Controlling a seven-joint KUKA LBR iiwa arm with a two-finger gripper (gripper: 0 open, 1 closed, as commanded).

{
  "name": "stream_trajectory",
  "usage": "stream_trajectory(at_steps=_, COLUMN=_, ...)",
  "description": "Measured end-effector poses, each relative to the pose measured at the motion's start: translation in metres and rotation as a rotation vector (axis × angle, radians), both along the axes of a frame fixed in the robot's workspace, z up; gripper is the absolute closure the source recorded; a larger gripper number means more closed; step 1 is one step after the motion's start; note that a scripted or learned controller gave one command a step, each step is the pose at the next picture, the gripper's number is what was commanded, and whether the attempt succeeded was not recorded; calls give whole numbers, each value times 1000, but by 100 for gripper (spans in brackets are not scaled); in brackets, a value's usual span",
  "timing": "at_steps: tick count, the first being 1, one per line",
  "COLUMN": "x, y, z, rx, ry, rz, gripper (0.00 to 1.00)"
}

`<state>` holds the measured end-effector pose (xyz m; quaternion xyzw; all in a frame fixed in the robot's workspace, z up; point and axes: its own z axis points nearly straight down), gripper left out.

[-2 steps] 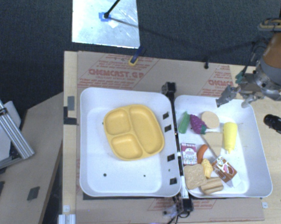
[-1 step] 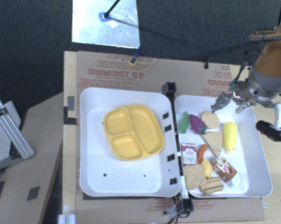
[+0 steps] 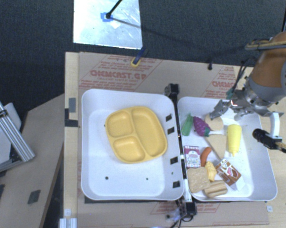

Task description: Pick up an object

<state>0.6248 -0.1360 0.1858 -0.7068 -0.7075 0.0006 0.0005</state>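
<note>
Half-hidden by the arm, the tool [image 3: 228, 110] hovers over the right bin [image 3: 263, 173], grip state indiscernible.

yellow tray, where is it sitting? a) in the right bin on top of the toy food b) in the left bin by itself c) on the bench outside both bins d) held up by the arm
b: the yellow tray, with its three compartments, lies flat in the left bin, while the toy food sits in the right bin.
</note>
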Motion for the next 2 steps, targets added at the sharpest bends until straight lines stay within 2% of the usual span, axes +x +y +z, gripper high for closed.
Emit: stream_trajectory(at_steps=2, x=-5, y=9, z=-104, rx=1, ry=1, rz=-1, gripper=0)
